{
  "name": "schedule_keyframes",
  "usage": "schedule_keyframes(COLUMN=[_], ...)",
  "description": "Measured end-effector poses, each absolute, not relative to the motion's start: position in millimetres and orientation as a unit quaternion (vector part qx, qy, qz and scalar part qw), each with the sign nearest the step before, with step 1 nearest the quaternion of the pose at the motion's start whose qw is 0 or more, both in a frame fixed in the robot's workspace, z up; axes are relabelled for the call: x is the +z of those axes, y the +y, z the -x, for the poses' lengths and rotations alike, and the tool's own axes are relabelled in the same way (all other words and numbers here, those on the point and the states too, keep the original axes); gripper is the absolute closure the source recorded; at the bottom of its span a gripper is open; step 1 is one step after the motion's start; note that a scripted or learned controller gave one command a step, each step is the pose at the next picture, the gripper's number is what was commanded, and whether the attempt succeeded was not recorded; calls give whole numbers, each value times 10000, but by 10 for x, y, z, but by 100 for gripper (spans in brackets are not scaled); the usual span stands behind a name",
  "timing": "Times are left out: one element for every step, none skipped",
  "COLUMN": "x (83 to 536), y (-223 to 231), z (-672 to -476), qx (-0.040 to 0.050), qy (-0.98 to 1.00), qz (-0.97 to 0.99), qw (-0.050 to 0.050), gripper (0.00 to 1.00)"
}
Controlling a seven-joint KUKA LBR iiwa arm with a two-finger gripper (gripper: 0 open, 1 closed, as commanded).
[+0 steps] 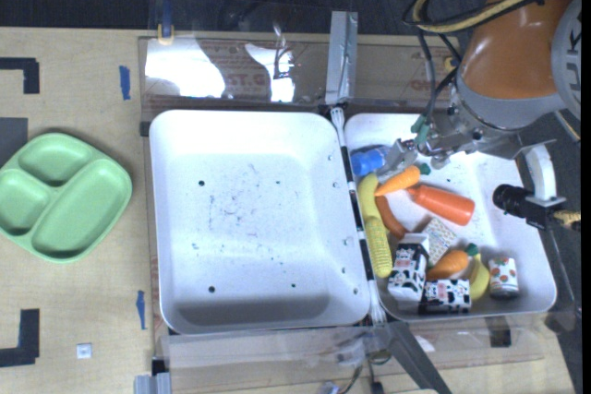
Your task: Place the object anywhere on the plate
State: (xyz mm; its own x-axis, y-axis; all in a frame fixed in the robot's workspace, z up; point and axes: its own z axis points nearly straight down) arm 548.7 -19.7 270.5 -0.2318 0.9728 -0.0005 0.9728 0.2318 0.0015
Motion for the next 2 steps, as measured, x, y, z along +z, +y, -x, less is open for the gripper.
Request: schedule_keyframes(x=[3205,3307], y=[219,227], z=[-5344,-5355], qx=[7,12], qy=[7900,7907], qz=[-6131,-6121], qw=[11,28], gripper=[0,100])
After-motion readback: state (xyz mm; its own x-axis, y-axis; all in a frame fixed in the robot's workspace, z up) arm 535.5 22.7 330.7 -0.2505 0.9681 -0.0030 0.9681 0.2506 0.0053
